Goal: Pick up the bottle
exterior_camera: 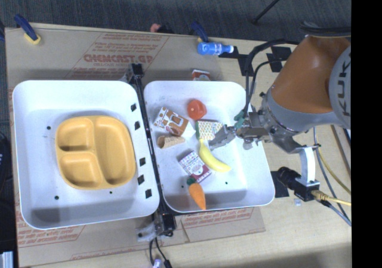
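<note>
- Bottle [215,49] lies on the tabletop [89,52], outside and beyond the right bin [253,159], likely out of play.
- Pincer [222,136] hovers inside that bin above the banana [213,158]; grip state unclear.

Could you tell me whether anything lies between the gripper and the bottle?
The blue bottle lies on the bench beyond the right bin's far rim. The gripper is inside that bin, so only the rim separates them.

Yellow divided plate [95,151] in my left bin [24,141], banana [212,159], tomato [196,108], carrot [197,196] in right bin [253,183]
</note>
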Motion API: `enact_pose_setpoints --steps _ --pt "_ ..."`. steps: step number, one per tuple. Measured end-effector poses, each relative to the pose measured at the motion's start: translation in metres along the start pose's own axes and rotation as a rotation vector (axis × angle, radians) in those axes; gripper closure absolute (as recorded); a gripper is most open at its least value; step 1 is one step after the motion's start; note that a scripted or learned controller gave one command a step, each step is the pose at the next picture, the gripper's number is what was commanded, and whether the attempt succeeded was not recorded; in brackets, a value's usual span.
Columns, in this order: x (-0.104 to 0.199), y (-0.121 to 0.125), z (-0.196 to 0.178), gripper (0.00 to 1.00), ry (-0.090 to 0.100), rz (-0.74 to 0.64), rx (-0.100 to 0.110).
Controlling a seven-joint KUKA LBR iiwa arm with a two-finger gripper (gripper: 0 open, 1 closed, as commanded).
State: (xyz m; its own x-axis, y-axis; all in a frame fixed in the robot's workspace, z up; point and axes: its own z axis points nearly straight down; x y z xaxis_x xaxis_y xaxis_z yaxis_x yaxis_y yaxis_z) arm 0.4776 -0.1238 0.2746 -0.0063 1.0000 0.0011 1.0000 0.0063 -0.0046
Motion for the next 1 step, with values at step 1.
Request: enact_pose_setpoints --steps 1 --pt "0.0003 0.0002 -0.0102 1.00 0.000 -0.005 0.002"
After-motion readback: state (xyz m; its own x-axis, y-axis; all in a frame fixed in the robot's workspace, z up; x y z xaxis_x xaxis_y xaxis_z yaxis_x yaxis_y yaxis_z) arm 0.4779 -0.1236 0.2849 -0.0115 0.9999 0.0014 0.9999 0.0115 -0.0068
